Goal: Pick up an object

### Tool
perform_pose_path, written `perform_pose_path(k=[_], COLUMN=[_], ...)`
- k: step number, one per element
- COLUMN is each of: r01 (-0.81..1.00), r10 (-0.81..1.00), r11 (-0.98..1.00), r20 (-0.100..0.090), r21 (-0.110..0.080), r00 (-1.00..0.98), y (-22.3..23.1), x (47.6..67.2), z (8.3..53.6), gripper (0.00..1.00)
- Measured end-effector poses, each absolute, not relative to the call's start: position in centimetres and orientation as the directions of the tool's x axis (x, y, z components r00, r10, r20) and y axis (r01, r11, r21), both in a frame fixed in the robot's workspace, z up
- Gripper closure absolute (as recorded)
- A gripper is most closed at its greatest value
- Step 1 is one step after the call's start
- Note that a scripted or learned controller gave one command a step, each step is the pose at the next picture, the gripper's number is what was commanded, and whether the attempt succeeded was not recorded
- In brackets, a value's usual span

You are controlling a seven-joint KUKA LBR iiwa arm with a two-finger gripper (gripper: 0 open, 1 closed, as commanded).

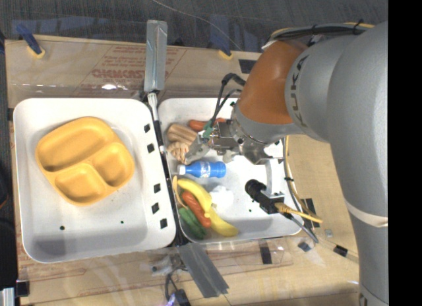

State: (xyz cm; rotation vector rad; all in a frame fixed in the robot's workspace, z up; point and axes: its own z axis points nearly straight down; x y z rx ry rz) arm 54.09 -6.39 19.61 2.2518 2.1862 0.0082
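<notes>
The blue bottle (204, 169) lay on its side just below the claw (216, 138), in the right bin (254, 225), and looked the likeliest pick (a judgement only). Just left of the claw sat a tan toy (181, 143), with a red sausage (198, 125) close above it. Further below, past the bottle, a banana (224, 227), a carrot (196, 202) and a green piece (188, 219) crowded together. Whether the claw was spread or pressed together could not be told. A good grasp meant descending centred across the bottle's narrow width, clear of the tan toy. Well left of the claw, the left bin (33, 232) held a yellow divided plate (82, 159).
</notes>
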Motion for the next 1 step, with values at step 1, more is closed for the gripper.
perform_pose_path(k=[1], r01=[0.999], r10=[0.999], r11=[0.043], r20=[0.001], r21=[-0.008], r00=[-0.043], y=[-11.93], x=[51.31], z=[9.78], gripper=[0.00])
